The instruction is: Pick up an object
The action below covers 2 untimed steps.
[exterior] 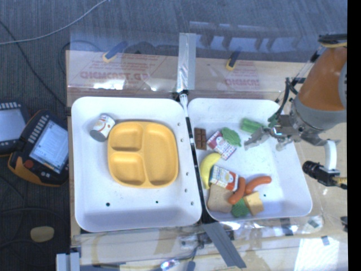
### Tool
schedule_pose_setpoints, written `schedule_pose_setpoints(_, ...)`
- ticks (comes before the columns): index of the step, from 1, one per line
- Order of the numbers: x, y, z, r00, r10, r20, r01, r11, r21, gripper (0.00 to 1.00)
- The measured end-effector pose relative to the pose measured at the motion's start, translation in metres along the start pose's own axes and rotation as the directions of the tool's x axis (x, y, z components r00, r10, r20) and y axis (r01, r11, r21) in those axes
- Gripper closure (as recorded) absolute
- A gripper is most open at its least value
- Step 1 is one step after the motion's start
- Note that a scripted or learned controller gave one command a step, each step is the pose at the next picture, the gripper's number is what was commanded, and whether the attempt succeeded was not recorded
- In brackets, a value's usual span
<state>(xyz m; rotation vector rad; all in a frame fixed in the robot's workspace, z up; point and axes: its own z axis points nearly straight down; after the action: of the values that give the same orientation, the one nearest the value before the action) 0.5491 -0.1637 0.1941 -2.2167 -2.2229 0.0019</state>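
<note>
Two bins, one cluttered: the arm is poised over the right one, nothing yet picked

Two shallow white bins sit side by side. The left bin point(84, 208) holds a yellow divided tray point(142, 153) and a small can point(101, 127) lying just beside its upper-left corner. The right bin point(293, 179) carries the loose goods: a green piece point(250, 125) near the top, a red-and-white packet point(221, 144), a banana point(207, 166), a small carton point(222, 178), an orange-red sausage point(255, 182) and a few blocks bunched at the lower edge.

The gripper point(267, 134) hangs over the upper right of the right bin, its fingers spread, with nothing between them; the green piece lies just beside it. By my reading this is the approach step, with no grasp made.

Next, the arm needs to settle on one target, likely the green piece since it lies apart from the pile, centre the fingers over it, descend and close.
</note>
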Motion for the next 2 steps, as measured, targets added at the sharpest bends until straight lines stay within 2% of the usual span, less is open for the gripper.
schedule_pose_setpoints(1,0.033,0.034,0.087,0.997,0.083,0.004,-0.083,0.996,-0.021,0.0)
schedule_pose_setpoints(2,0.092,0.005,0.011,0.98,0.201,0.002,-0.201,0.98,0.0,0.0)
